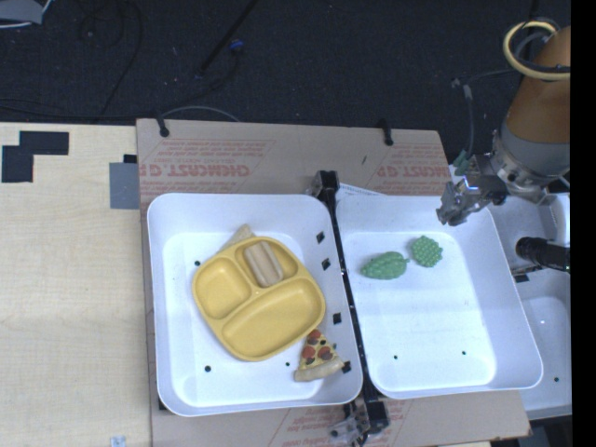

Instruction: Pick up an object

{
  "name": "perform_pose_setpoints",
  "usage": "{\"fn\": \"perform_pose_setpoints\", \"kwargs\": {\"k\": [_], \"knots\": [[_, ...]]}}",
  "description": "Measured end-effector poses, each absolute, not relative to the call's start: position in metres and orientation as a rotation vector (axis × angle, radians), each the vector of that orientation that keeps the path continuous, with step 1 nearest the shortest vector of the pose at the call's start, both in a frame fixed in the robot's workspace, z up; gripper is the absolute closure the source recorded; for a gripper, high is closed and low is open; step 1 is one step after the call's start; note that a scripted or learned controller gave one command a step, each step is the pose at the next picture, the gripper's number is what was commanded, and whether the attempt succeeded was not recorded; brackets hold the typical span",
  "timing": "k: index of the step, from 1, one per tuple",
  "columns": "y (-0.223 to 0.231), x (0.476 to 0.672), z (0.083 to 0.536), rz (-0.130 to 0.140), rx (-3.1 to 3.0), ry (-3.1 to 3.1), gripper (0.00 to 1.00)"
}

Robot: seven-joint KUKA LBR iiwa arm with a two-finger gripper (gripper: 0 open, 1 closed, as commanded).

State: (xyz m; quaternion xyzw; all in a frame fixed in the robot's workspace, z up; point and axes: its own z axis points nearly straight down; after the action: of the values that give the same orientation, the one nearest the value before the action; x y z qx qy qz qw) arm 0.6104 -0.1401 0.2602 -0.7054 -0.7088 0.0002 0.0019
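Left bin (177, 250): white and shallow, on the left half of the tabletop; it carries three things.
Yellow plate (259, 307): a divided plate lying flat near the middle of the left bin, turned at an angle.
Bread roll (264, 264): a tan piece resting in the plate's upper compartment.
Pizza slice (317, 358): a toy slice by the left bin's near right corner, just beside the plate's lower edge.
Right bin (447, 361): white, side by side with the left one; two green pieces lie in its far half.
Green leaf (384, 266): flat on the bin floor, toward the far left of the right bin.
Green bunch (426, 250): knobbly, just beside the leaf on its right, nearer the far edge.
Hand (458, 208): hangs over the far right corner of the right bin, above and right of the green bunch, apart from it; I cannot tell from here whether it is open or closed.
Progress: nothing looks lifted; every piece lies in its bin. To my eye the pick is not yet made, and the green bunch looks the nearest candidate: lowering, gripping and lifting all remain.
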Motion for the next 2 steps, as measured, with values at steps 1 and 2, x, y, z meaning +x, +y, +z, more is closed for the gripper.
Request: {"fn": "perform_pose_setpoints", "kwargs": {"k": [1,2], "knots": [[-0.094,0.617,0.247,0.003,-2.217,-2.222,1.0],[-0.041,0.63,0.241,0.001,-2.214,-2.225,1.0]]}}
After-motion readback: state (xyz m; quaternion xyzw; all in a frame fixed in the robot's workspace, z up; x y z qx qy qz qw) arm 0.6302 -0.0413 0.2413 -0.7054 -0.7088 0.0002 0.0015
